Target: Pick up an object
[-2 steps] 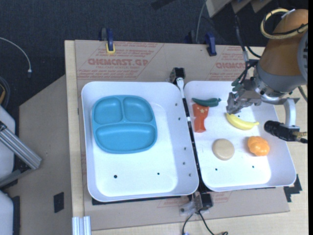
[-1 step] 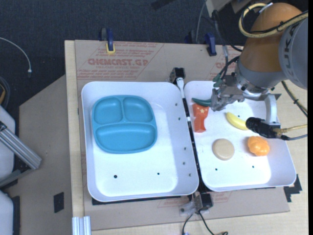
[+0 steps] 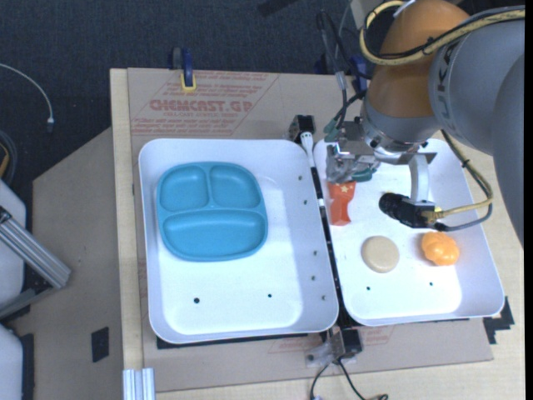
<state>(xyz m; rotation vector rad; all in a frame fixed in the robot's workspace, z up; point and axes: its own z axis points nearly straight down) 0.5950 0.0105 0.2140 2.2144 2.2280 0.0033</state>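
Gripper (image 3: 344, 172) at the top end of the red piece (image 3: 340, 205) in the right bin (image 3: 466, 298).
We cannot tell if the fingers are open or closed. The piece lies beside the bin's left wall, so we judge the grip must stay clear of that wall. A disc (image 3: 381, 254) and a ball (image 3: 439, 248) lie near; a plate (image 3: 212, 211) lies in the left bin (image 3: 250, 298); around the brown surface (image 3: 208, 98) is dark floor (image 3: 67, 40).

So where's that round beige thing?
In the camera view, the beige disc lies in the right bin, just left of the orange ball, below the red piece.
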